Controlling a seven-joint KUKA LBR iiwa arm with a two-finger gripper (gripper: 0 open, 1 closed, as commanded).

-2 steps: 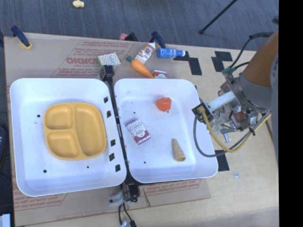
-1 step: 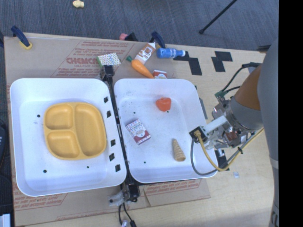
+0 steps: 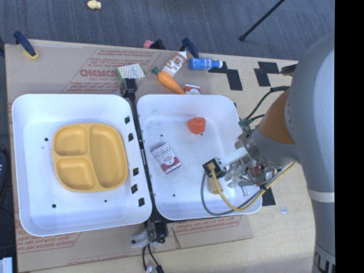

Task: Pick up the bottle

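A brown cardboard sheet (image 3: 102, 75) with red print covers the bench, and dark grey carpet (image 3: 170, 10) lies beyond it. A little yellow thing (image 3: 94, 4) sits on the carpet. Two white bins sit side by side on the cardboard. The left bin (image 3: 28, 152) holds a yellow plate (image 3: 90, 156) with three parts. The right bin (image 3: 182, 203) holds a small red thing (image 3: 197, 125) and a small printed box (image 3: 165, 158).

The bottle (image 3: 203, 64) is blue and lies on its side on the cardboard, behind the right bin. Beside it lie an orange carrot (image 3: 169, 82) and a white pack (image 3: 176, 63).

The gripper (image 3: 242, 175) is low over the right bin's near right corner, far from the bottle. A yellow cable (image 3: 227, 201) loops under it. I cannot tell how it is set.
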